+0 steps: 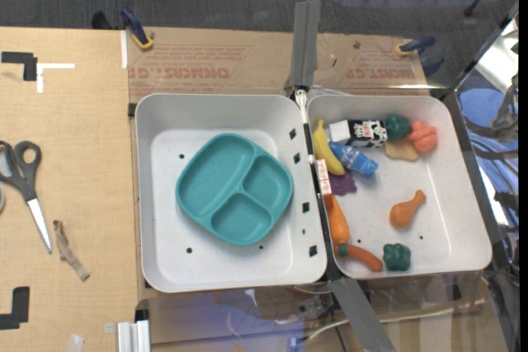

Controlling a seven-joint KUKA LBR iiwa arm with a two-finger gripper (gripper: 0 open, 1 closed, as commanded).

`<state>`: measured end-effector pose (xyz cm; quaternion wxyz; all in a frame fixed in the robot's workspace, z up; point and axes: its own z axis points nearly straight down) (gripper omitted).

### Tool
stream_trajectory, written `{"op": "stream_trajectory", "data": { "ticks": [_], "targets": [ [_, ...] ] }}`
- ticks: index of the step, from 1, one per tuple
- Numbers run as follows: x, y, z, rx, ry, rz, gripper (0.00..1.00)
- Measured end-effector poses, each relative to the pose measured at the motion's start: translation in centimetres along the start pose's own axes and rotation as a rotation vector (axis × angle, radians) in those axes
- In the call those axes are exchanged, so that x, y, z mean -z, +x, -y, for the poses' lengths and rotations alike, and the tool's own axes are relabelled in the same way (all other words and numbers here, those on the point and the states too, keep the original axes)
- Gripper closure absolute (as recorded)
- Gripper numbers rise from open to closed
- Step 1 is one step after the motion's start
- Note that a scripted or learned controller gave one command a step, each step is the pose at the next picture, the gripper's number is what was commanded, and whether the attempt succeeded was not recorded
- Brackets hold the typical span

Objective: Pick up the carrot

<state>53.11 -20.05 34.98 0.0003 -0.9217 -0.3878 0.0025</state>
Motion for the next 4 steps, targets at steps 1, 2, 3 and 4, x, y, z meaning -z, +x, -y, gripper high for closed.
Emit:
{"op": "stream_trajectory", "data": {
  "ticks": [1, 2, 3, 4],
  "targets": [
    [-2.0, -2.6, 0.8, 0.558, 0.000, -0.001, 1.00],
    [9.2, 0.7, -1.8, 0.799, -0.002, 0.000, 1.00],
    [5.7, 5.5, -8.7, 1.010, -0.005, 0.000, 1.00],
    [4.7, 7.5, -10.7, 1.446, -0.008, 0.000, 1.00]
  ]
}}
